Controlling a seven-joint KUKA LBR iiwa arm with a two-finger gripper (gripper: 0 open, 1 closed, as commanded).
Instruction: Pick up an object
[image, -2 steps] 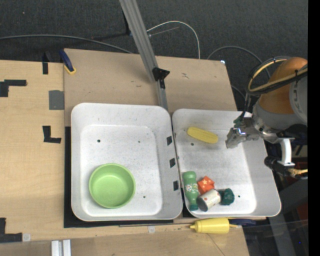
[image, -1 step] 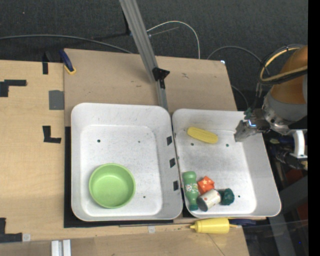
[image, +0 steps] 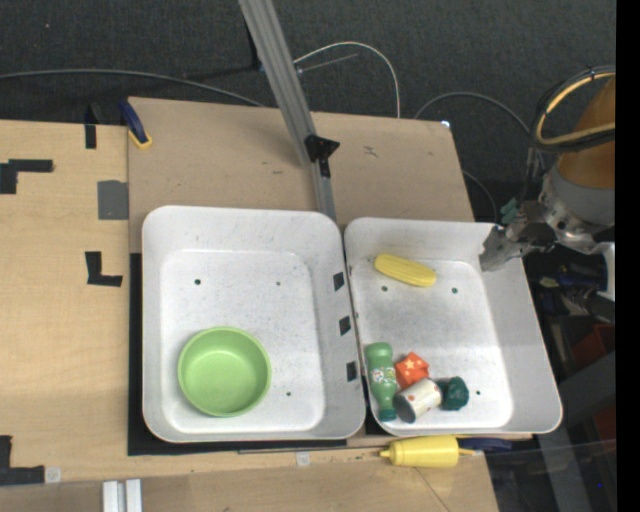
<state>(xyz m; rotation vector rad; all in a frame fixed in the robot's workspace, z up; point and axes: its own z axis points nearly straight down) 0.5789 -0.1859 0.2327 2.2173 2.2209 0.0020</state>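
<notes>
Yellow bottle (image: 425, 452) at bottom edge; corn cob (image: 405, 270) looks light, rigid, grasp across its middle; gripper (image: 497, 250) opening cannot be told.

Even overhead light, soft shadows, slightly grainy, mild blur

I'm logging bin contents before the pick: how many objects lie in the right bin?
5. A yellow corn cob lies near the far edge. Clustered at the near-left corner: a green bottle, an orange block, a white cylinder and a dark green piece. Something small could hide beneath that cluster.
</notes>
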